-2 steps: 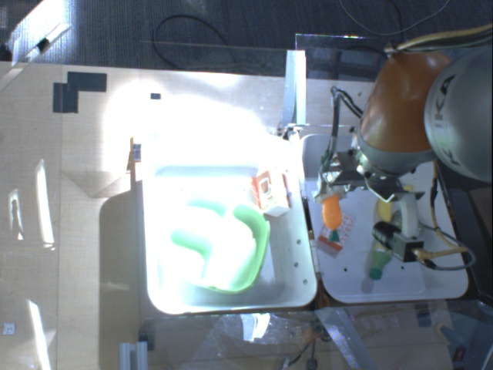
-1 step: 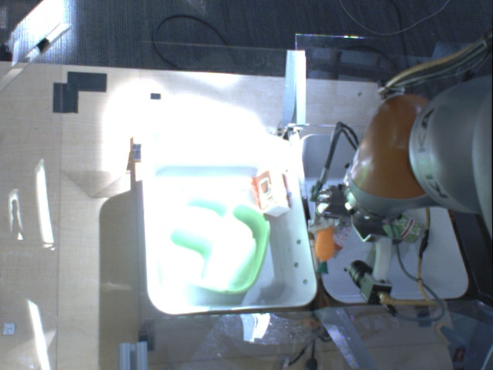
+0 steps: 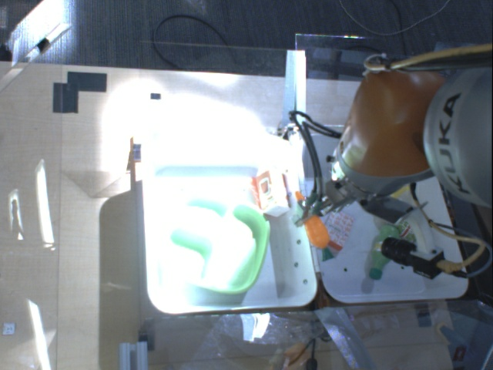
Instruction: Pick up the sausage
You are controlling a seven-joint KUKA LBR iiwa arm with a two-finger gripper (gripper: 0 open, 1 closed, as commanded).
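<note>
A short orange piece (image 3: 316, 232), possibly the sausage, lies at the left edge of the right bin (image 3: 400, 290), close to the wall between the two bins. The gripper (image 3: 306, 206) hangs just above and to the left of it, over that dividing wall, under the arm's orange band. Glare and the wrist hide the gripper's tip. Nothing can be seen held in it.
The left bin (image 3: 296, 287) holds a large pale green curved bowl (image 3: 231, 249) and a small orange-and-white box (image 3: 266, 190) near its right wall. In the right bin lie a white packet with red print (image 3: 340, 226) and a green bottle (image 3: 377, 259). The arm covers that bin's far part.
</note>
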